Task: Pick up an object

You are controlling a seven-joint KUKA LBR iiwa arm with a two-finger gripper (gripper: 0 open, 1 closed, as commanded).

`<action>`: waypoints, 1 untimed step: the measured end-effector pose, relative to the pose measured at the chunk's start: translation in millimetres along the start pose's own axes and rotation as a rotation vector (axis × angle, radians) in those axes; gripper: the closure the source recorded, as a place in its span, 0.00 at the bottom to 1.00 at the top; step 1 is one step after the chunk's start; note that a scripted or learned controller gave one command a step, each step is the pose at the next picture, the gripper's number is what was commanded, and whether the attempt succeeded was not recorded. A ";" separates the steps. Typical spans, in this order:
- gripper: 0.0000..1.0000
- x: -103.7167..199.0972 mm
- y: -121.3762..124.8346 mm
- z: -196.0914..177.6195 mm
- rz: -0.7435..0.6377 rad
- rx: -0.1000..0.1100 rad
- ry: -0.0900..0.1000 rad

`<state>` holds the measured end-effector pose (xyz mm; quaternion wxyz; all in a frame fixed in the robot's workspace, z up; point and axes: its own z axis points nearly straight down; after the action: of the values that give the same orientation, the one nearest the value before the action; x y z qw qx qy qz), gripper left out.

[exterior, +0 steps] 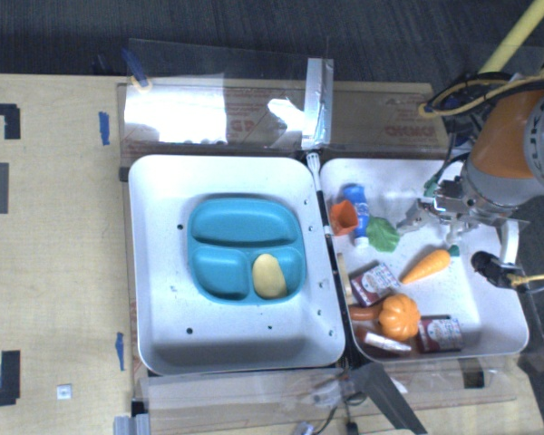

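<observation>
Where the grey arm with its orange band (pixel 508 143) reaches in from the right, its pincer (pixel 449 208) hangs over the upper part of the right white bin (pixel 503 329); whether it is open or closed cannot be told from above, and nothing can be seen held in it. Just below the pincer lies a toy carrot (pixel 427 265), tilted, tip pointing lower left. To the pincer's left sits a green lump (pixel 382 235), and beyond it an orange cup (pixel 344 216) touching a blue bottle (pixel 356 208) near the bin's left wall. Lower down are a dark red packet (pixel 374 285), a small orange pumpkin (pixel 398 315), and a dark red sachet (pixel 440 333) beside it. The left white bin (pixel 154 270) holds a blue divided tray (pixel 231 243) with a yellow, egg-shaped object (pixel 269 275) in its lower right compartment. Both bins rest on a pale wooden table (pixel 45 270).
</observation>
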<state>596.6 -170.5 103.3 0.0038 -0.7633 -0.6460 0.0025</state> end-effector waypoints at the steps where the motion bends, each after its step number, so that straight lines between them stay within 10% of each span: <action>1: 0.00 -16.7 -48.9 16.9 -0.014 -0.013 -0.002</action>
<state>545.5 -178.8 86.8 -0.0017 -0.7589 -0.6512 -0.0011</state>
